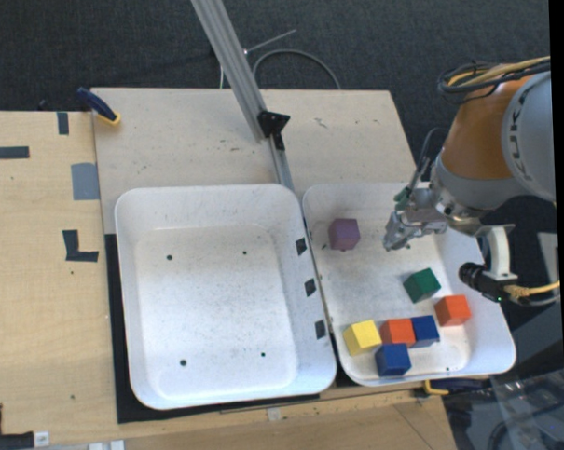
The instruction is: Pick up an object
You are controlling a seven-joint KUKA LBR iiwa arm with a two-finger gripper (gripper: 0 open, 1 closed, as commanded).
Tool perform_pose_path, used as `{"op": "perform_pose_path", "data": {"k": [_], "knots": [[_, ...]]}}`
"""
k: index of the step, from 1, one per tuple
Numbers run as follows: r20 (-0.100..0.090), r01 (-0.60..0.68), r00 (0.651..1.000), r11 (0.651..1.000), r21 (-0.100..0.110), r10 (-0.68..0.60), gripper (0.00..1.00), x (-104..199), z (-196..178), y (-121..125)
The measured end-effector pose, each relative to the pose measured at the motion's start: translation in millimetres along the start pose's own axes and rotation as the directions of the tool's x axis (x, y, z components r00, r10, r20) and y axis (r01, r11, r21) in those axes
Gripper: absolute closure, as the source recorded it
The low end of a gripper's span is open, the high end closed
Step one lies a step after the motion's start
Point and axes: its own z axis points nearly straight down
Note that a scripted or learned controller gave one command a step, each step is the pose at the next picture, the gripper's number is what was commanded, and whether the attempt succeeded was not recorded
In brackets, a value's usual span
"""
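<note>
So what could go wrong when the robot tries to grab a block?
The gripper sits between the purple block and green block, over neither, so it might close on nothing. The yellow, orange and blue blocks are packed tight, so grabbing one could bump its neighbours.

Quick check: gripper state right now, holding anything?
Gripper: open or shut cannot be told; it hangs over the right bin, between the purple block and the green block, with nothing visibly held.

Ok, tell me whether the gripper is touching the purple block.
Apart. The camera view shows bare white bin floor between the gripper and the purple block, which sits alone to its left.
</note>
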Motion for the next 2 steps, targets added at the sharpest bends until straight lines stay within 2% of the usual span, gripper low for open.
{"op": "perform_pose_path", "data": {"k": [1,2], "knots": [[0.000,-0.001,1.000,1.000,0.001,0.001,1.00,0,-20,1],[0.000,0.000,1.000,1.000,0.004,0.000,1.00,52,-16,-6]]}}
